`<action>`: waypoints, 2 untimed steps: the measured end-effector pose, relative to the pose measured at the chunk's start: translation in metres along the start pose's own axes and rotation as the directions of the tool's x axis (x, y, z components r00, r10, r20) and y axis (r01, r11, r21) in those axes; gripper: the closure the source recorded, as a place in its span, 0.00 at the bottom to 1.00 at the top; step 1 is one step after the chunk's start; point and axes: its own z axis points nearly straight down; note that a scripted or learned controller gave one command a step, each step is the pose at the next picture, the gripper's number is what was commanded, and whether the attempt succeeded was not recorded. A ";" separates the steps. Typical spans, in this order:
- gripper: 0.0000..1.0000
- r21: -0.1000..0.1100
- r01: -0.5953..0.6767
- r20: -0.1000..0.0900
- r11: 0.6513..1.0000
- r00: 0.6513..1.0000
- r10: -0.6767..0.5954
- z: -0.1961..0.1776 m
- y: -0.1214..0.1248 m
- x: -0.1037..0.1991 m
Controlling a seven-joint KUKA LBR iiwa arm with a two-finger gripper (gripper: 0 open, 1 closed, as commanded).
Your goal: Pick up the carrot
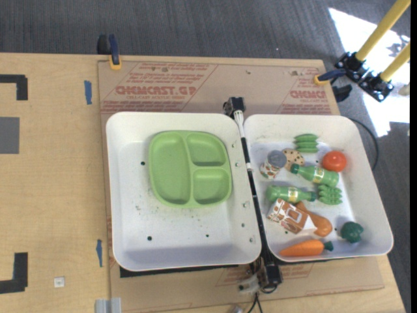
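Yellow struts (389,19), black clamps (366,75)

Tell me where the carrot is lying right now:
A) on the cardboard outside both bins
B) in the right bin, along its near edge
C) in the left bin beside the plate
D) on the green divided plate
B: the carrot lies along the near edge of the right bin, below the other toy foods.

Yellow stand legs (389,19) run off the top right edge; the orange item (320,225) hides partly under the printed packet (290,215).
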 end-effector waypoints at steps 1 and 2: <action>0.00 -0.002 0.118 -0.005 0.993 0.993 -0.118 0.108 0.001 -0.004; 0.00 -0.001 0.493 0.001 0.870 0.870 -0.493 0.057 0.008 -0.040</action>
